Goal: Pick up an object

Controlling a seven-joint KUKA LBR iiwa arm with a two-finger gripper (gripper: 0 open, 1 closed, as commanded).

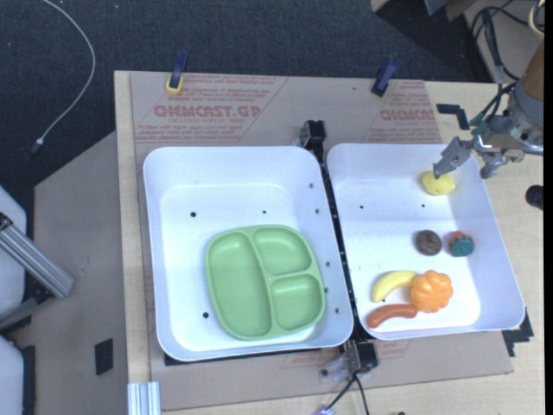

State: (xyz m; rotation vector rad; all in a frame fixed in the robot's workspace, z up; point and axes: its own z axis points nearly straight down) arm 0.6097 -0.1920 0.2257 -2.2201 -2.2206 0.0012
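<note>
Jaws [467, 164] spread wide at the right bin's [380, 167] 1 o'clock corner, one finger touching the yellow lemon-like toy [438, 183], nothing gripped. Pick not done: closing and lifting remain. Other toys sit untouched toward 5 o'clock.

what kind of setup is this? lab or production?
Most likely a research lab bench: two white bins clamped to a protective-paper board, toy food such as a banana and pumpkin, loose cables on dark carpet.
</note>
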